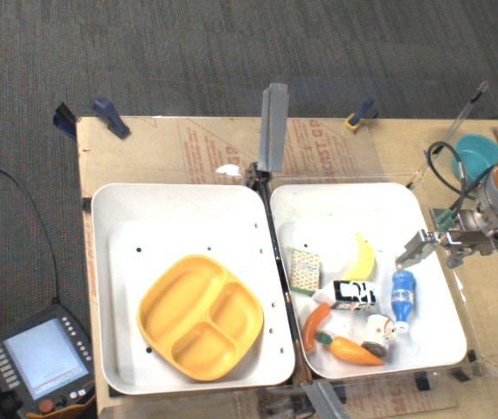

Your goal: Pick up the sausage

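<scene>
While the sausage point(315, 324) lies untouched at the right bin's point(437, 234) near left, the hand point(417, 251) hovers spread, empty; grasp pending.

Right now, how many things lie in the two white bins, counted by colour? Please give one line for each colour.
Yellow: 2, the divided tray and the banana
Orange or red: 2, the sausage and the carrot
Blue: 1, the bottle
Black and white: 1, the toy car
Pale: 2, the small packet and the white cup
Total: 8
</scene>
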`<state>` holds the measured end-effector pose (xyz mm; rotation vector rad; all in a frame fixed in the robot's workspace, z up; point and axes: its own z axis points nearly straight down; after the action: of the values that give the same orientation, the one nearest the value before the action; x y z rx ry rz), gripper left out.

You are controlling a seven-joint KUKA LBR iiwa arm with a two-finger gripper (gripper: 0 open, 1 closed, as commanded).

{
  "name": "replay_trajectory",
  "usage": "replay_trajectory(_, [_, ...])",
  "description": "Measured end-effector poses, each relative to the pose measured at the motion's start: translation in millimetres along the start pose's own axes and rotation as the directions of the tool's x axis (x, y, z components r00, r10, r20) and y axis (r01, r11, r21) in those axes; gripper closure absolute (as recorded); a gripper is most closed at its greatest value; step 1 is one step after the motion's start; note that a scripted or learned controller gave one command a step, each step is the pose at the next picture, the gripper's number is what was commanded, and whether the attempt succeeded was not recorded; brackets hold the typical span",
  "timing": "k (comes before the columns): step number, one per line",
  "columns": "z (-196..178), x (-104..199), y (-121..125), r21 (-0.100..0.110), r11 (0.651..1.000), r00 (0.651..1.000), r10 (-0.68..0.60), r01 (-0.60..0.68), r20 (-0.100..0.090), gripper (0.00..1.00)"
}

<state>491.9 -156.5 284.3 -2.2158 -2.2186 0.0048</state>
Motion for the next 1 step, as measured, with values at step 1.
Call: replay_trajectory(1, [88.1,-57.1,-16.1,0.0,0.975,0.975,0.221,-0.221,-0.001,0.0])
